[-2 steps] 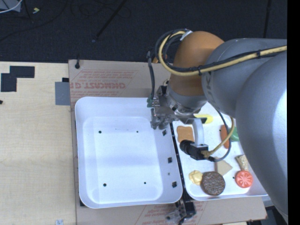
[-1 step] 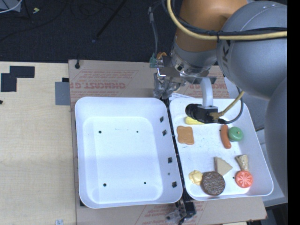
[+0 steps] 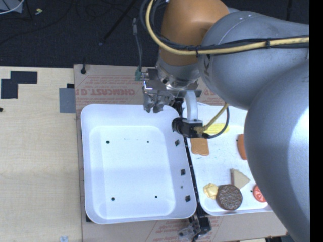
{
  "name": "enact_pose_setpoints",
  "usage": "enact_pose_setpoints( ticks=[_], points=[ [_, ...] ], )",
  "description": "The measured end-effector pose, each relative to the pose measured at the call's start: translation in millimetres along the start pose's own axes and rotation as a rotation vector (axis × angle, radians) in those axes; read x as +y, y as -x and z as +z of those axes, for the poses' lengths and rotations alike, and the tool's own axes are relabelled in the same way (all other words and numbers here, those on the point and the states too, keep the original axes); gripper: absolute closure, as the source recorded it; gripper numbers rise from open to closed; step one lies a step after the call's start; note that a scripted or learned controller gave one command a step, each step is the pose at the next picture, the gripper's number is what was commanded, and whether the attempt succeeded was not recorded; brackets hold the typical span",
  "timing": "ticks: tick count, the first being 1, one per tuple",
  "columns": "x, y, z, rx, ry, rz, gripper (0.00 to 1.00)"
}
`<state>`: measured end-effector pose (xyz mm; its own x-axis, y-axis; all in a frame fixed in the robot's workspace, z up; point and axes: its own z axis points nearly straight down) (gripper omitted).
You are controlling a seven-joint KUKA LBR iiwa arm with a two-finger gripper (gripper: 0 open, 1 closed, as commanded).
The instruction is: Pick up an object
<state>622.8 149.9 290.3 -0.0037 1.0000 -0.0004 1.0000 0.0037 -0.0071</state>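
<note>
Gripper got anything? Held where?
Nothing visibly held. The gripper hangs over the far rim of the left bin; the brown disc lies in the right bin.

The left shallow white plastic bin [image 3: 131,168] is speckled with small black dots. The right shallow white plastic bin [image 3: 222,158] holds a dark brown speckled round biscuit [image 3: 229,197], a tan toast-like slab [image 3: 200,146], a pale yellow lump [image 3: 210,189] and a beige wedge [image 3: 239,178]. The pale tan wooden desk [image 3: 35,150] bears black and grey patches.

Grey arm [image 3: 262,84] reaching in from the right, orange-banded wrist [image 3: 194,19] bent over, jaws pointing downward
</note>
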Motion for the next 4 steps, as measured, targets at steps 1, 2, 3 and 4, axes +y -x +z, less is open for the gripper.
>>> enact_pose_setpoints(
  ticks=[1, 2, 3, 4],
  points=[
    [-6.9, -83.4, -12.7, 0.003, 0.005, -0.004, 1.00],
    [-1.9, -55.0, -114.6, 0.002, 0.015, 0.004, 1.00],
    [-16.0, -34.5, -257.5, 0.004, 0.021, 0.000, 1.00],
    [-15.5, -36.2, -246.7, -0.001, 0.002, -0.002, 0.00]
  ],
)
